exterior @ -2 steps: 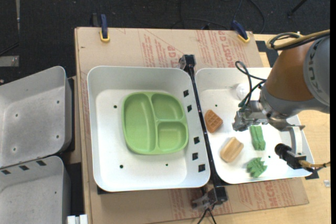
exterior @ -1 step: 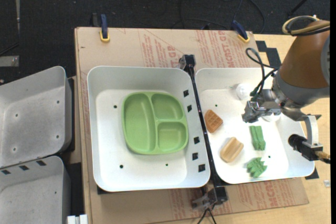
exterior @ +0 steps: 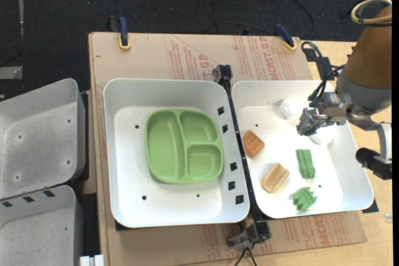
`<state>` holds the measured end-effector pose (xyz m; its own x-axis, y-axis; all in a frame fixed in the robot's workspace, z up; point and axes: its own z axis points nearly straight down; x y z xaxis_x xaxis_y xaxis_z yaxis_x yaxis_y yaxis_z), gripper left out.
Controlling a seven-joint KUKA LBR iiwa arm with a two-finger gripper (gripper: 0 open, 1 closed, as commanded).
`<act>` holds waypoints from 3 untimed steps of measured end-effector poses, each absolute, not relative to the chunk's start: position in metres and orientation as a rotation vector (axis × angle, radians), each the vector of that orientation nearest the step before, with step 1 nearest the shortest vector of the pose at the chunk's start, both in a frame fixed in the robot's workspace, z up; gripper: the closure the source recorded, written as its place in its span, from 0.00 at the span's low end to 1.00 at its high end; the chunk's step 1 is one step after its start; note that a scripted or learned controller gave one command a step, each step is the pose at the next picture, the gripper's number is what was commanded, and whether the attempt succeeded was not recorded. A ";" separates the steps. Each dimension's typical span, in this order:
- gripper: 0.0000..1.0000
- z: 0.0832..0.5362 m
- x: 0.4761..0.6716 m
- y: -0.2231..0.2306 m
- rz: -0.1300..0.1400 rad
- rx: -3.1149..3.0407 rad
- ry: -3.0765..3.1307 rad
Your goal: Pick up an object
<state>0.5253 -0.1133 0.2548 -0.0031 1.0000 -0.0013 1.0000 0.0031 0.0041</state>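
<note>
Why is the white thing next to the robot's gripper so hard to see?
In the camera view, the small white object sits on the white bin, so it has almost no contrast; even lighting gives only soft shadows, and the gripper looks slightly blurry, while the green plate and the waffle stand out clearly.

Objs all in the right bin (exterior: 349, 196). Orange waffle piece (exterior: 253, 143) lies flat near its left wall. Tan bread roll (exterior: 275, 177) just below it, tilted diag. Green ridged stick (exterior: 305, 163) lies roughly upright mid-bin; green leafy bit (exterior: 304, 198) near front edge. White roundish obj (exterior: 288, 108) toward the back.
</note>
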 end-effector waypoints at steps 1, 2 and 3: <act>1.00 0.239 0.527 -0.062 0.000 2.215 2.230; 1.00 0.227 0.533 -0.006 -0.001 2.215 2.231; 1.00 0.236 0.535 0.040 0.001 2.213 2.230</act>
<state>0.5346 0.0399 0.2358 -0.0073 1.0000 0.0006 1.0000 0.0073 0.0003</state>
